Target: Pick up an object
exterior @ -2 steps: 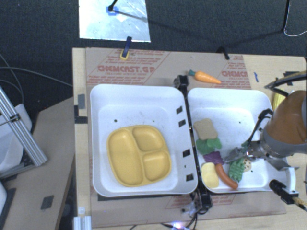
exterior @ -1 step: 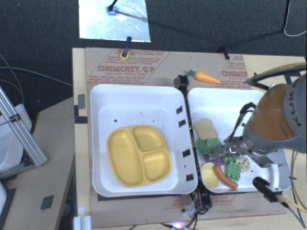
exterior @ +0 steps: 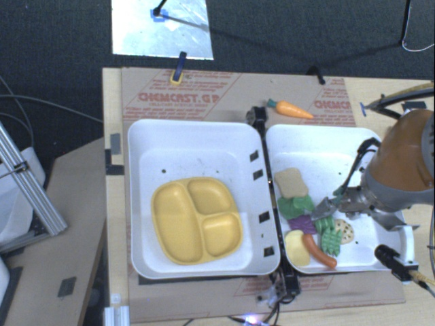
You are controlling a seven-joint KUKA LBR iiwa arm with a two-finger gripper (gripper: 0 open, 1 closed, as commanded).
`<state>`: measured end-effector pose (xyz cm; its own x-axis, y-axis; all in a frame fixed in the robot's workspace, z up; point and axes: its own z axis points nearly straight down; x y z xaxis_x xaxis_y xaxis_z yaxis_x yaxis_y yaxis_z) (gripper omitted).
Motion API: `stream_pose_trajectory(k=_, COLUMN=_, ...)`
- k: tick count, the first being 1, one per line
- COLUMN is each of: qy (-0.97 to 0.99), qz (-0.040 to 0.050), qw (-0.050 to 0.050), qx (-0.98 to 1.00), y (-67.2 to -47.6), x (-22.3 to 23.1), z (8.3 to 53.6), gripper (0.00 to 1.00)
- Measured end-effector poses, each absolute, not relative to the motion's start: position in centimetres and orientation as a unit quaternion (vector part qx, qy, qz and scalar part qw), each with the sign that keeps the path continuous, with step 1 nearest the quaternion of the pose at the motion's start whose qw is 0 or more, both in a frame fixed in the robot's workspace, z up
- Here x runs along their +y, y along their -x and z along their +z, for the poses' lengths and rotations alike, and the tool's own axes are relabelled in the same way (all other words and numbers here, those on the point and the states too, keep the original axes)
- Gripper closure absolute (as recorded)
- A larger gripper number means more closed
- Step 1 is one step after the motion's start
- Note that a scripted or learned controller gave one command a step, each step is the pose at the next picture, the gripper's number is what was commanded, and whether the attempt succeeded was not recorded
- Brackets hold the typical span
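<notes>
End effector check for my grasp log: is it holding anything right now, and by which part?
Cannot be told. The end effector sits low over the toy food pile in the right bin, and no item shows between its fingers.

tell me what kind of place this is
Probably a robot grasping test bench in a lab: two white bins on a bench, toy food such as a carrot, a yellow divided plate, and the gripper.
</notes>
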<state>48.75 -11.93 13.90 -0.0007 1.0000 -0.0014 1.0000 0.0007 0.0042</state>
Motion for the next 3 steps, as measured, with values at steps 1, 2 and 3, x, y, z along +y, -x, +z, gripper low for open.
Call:
stream_pose_trajectory(k=1, qy=-0.708, qz=-0.0004, qw=0.000, qx=0.706, y=-48.6, x=-16.8, z=9.0, gripper=0.00)
stream_pose_trajectory(k=2, qy=-0.705, qz=0.0015, qw=0.004, qx=0.709, y=-48.9, x=-10.3, z=8.6, gripper=0.00)
stream_pose_trajectory(k=3, qy=-0.706, qz=0.0023, qw=0.004, qx=0.708, y=-48.9, x=-10.4, z=9.6, gripper=1.00)
